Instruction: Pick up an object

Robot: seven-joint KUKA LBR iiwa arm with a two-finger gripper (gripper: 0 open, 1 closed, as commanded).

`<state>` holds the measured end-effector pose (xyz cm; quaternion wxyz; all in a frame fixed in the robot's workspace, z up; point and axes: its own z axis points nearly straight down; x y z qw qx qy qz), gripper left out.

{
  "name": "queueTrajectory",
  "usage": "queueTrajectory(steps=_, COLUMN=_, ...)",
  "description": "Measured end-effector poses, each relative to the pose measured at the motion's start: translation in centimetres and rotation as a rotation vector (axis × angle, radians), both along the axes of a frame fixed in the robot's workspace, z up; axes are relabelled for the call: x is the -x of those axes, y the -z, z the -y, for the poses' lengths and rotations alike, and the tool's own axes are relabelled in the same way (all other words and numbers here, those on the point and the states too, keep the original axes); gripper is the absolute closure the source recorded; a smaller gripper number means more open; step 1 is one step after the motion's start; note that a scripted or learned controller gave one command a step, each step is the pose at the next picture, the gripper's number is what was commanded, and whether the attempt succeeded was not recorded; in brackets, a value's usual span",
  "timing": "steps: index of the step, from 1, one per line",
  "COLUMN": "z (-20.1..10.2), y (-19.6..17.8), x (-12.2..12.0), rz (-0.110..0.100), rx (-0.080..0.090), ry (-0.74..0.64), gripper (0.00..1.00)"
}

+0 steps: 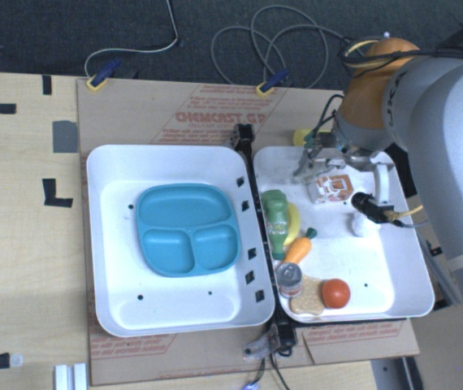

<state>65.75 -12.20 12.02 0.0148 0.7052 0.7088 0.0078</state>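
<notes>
The grey arm (pixel 439 128) with its orange band (pixel 369 96) enters from the right and lies closest to the lens, its wrist bent down over the far part of the right bin (pixel 378 299). The gripper (pixel 317 165) hangs low above the bin floor near the far left corner; whether it is spread or closed cannot be told, and nothing can be seen held in it. Just beside it lies a small orange-and-white packet (pixel 334 187). Along the bin's left wall lie a green bottle (pixel 276 210), a yellow banana (pixel 293 224) (partly under the bottle) and an orange carrot (pixel 297 250). Toward the near edge sit a small jar (pixel 287 279), a tan biscuit-like piece (pixel 305 299) and a red tomato (pixel 336 293), the last two touching. The left bin (pixel 110 218) holds a blue divided plate (pixel 188 227), lying flat at its centre. Both bins rest on a cardboard sheet (pixel 207 120).
</notes>
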Motion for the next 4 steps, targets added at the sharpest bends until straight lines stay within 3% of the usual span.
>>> queueTrajectory(steps=1, z=0.0, y=0.0, x=0.0, rz=-0.001, rx=0.000, ry=0.000, gripper=0.00)
queueTrajectory(steps=2, z=-2.4, y=3.5, x=3.8, rz=-0.032, rx=-0.010, ry=0.004, gripper=0.00)
queueTrajectory(steps=4, z=-1.8, y=3.4, x=5.9, rz=-0.029, rx=-0.008, ry=0.004, gripper=0.00)
